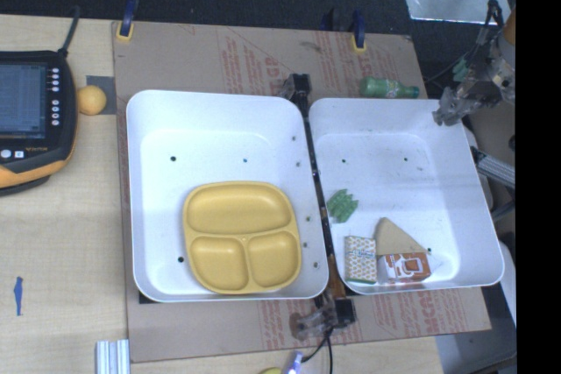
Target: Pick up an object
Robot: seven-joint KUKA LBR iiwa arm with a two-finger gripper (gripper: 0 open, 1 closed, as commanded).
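Observation:
The right bin (456, 188) holds several small items near its front edge: a green leafy piece (342, 206), a patterned little box (360, 258), a tan wedge (399, 236) and an orange-and-white carton (405, 267). A yellow divided plate (243, 236) lies in the left bin (175, 136). My gripper (449, 108) hangs over the far right corner of the right bin, well away from all the items, with nothing seen in it.
A green bottle (390, 88) lies on the cardboard just behind the right bin. A yellow ball (90, 99) and a teach pendant (31, 118) sit at the left on the bench. Clamps (358, 22) hold the cardboard's far edge.

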